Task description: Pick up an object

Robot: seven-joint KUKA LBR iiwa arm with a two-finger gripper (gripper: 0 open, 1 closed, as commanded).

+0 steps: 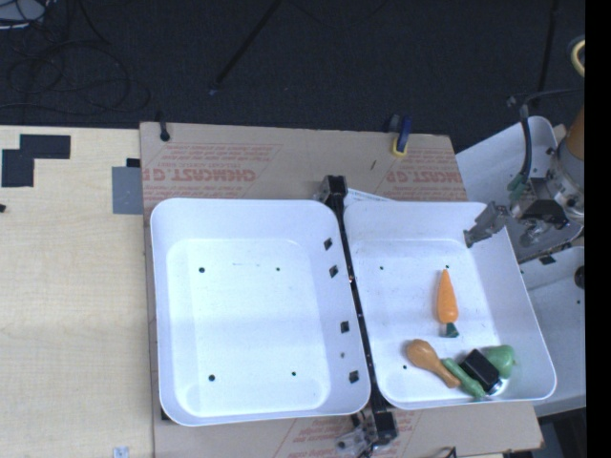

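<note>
An orange toy carrot (446, 299) with a green stub lies upright in the middle of the right bin (401, 246). Near that bin's front right corner rest a tan pear-shaped piece (429, 359) and a green object (494, 362) with a black block (479, 370) on it. My gripper (485, 223) hangs over the right bin's far right rim, up and to the right of the carrot and apart from all the objects. Nothing shows in its grasp.
The left bin (172, 256) adjoins the right one along a black divider with clips (346, 294). Both sit on a cardboard sheet (286, 160). A blue and yellow clamp (401, 136) stands at the back edge. White covering and cables crowd the right side by the arm (549, 208).
</note>
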